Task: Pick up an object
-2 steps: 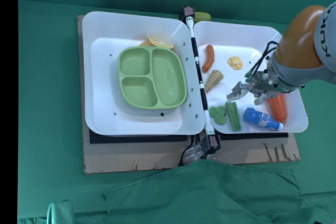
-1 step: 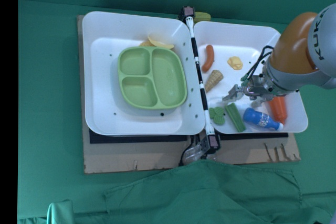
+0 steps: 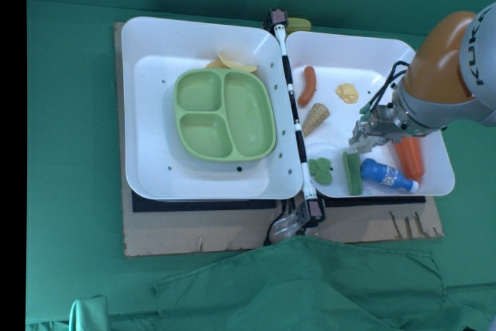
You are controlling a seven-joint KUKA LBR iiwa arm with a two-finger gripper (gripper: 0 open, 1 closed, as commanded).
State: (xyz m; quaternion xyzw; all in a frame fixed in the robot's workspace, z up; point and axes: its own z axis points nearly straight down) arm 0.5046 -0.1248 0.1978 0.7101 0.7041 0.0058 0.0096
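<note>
Two white bins sit side by side on the table. The claw (image 3: 364, 134) hangs low over the right bin (image 3: 372, 50); whether it is open or closed cannot be told. Just near of it lie a green cucumber (image 3: 353, 173) and a blue bottle (image 3: 387, 176), with an orange carrot (image 3: 411, 157) to its right. The left bin (image 3: 155, 50) holds a green divided plate (image 3: 225, 115).

Readable lettering: one brand name

"KUKA" stands in dark letters on the grey arm (image 3: 480, 50), up and to the right of the claw (image 3: 370, 134). The blue bottle (image 3: 387, 175) just below the claw carries a label too small to read.
</note>
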